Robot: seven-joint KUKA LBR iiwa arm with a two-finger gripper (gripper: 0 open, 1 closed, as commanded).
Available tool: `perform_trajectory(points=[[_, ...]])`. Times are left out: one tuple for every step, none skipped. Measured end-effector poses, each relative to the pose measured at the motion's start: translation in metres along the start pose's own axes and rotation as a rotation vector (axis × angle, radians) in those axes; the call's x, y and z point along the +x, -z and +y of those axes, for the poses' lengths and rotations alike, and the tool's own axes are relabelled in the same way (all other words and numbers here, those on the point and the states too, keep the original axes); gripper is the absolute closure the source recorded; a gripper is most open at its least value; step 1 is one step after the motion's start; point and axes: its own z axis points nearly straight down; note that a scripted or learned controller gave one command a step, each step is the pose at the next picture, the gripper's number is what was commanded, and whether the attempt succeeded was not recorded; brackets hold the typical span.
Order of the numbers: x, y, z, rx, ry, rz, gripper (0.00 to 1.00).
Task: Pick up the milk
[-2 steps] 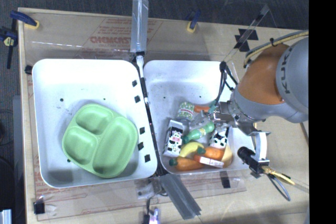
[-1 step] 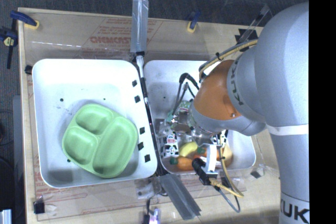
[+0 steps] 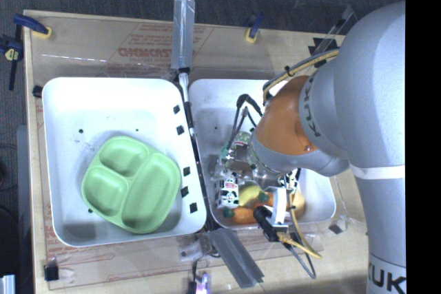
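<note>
I had the arm (image 3: 358, 113) stooped over the right bin (image 3: 207, 148), so its orange band blocked my view there. The green divided plate (image 3: 132, 182) lay alone in the left bin (image 3: 62, 120). The gripper (image 3: 238, 165) hung just above the cow-patterned milk carton (image 3: 228, 193), crowded against toy fruit (image 3: 248, 206) at the near wall; I couldn't tell its grip.

The right bin's (image 3: 207, 120) upper left floor lies bare and open to reach. Its lower part is crowded: the milk carton (image 3: 229, 193) stands tight against yellow and orange pieces (image 3: 246, 206), with the arm's wrist (image 3: 286, 131) hanging directly overhead.
</note>
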Motion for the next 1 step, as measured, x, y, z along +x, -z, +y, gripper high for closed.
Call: perform_trajectory(points=[[0.0857, 0.0899, 0.0409, 0.007, 0.014, 0.003, 1.0]])
